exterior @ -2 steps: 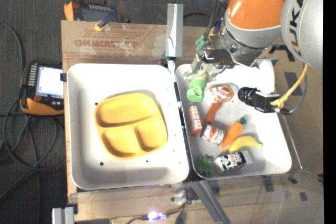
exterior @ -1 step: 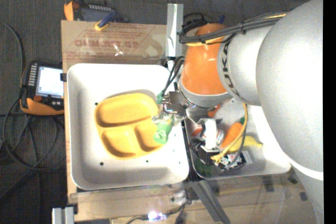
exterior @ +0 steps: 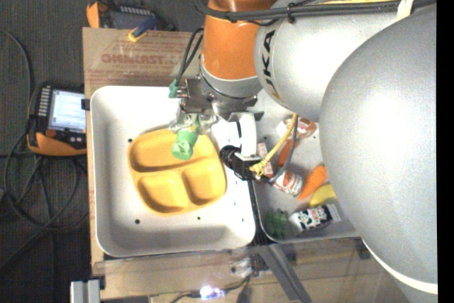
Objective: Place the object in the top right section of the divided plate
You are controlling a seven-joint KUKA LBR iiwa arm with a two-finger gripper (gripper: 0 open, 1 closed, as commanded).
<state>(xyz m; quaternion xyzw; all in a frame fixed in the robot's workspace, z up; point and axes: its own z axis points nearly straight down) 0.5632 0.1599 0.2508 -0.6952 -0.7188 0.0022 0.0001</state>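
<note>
Robot lab: big arm (exterior: 340, 81) over white bins (exterior: 106, 152) on bench, teach pendant (exterior: 60, 117) & loose cables (exterior: 21, 174) on grey carpet.

Arm (exterior: 340, 81) covers most of right bin (exterior: 298, 234); gripper (exterior: 190, 125) fingers too small to tell.

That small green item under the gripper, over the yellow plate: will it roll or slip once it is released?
The green object looks small and rounded, so it is probably light and may roll a little. The yellow divided plate has raised ridges, which would likely stop it. Its surface looks smooth, plastic-like, so it could slip in the gripper.
</note>
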